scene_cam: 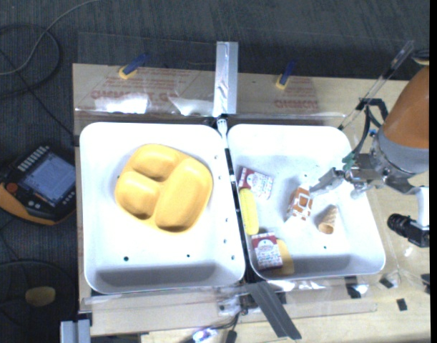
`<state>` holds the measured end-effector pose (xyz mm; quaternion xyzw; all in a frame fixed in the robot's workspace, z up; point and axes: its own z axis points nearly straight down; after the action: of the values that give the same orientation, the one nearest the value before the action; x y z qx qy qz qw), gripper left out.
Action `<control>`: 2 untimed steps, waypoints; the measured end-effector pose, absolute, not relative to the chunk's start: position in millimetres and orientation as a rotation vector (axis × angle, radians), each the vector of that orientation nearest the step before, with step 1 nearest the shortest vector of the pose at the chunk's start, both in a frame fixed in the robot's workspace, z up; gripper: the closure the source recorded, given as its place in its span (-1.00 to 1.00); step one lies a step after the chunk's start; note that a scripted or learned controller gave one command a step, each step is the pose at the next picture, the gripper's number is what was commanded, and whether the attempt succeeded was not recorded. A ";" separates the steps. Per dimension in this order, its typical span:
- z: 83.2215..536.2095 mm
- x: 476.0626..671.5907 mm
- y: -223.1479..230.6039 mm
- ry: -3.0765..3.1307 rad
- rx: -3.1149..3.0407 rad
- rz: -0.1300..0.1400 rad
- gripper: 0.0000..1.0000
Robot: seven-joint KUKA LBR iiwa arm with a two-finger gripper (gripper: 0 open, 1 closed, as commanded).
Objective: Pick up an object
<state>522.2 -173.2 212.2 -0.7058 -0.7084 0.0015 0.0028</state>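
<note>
Nearest us, we see the bench's (pixel 390 291) pale wooden edge with metal brackets, and dark carpet to the left, where an orange-and-black handheld pendant (pixel 33 184) lies among cables. On the bench sit 2 white bins. The left bin (pixel 96 263) holds a big yellow lumpy object (pixel 163 186). In the right bin (pixel 361 252), a red-and-white packet (pixel 267 251) lies nearest, then a tan cone (pixel 327 219), an orange-and-white carton (pixel 300 204), a yellow banana (pixel 247 209) by the left wall, and another red-and-white packet (pixel 256 183) farther back. We find the gripper (pixel 331 180) just right of the carton and beyond the cone, grasping nothing we can see; whether it is released or clenched, we cannot tell.
</note>
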 end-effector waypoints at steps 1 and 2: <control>88.8 548.2 -139.9 -2.284 -2.167 -0.005 -1.00; 95.5 549.1 -139.1 -2.282 -2.164 -0.007 1.00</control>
<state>549.1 -139.1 95.5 -0.6881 -0.7256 -0.0022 -0.0019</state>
